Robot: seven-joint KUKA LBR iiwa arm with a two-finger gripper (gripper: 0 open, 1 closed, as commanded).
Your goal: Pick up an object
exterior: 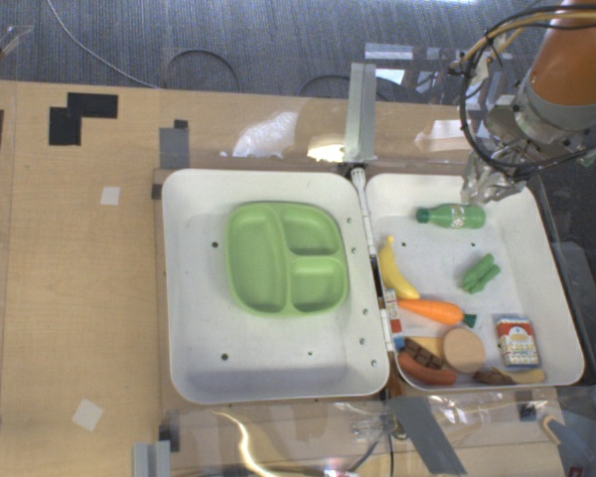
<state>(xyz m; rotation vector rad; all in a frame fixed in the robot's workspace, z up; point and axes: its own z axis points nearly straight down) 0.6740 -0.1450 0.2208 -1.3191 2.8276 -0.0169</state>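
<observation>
With nothing visibly held and its opening impossible to judge, the grey two-finger gripper [480, 189] hung just above the small green plastic bottle [451, 217] lying in the right shallow white bin [546, 246], which looked liable to roll away from an off-centre pinch.

arm [576, 58] cut off at right edge, gripper [482, 189] blurred (finger gap unclear)

Grey KUKA robot arm with orange band [574, 60]
Black cables [487, 53] loop around its grey wrist; a metallic two-finger gripper [483, 185] ends the arm.
</observation>
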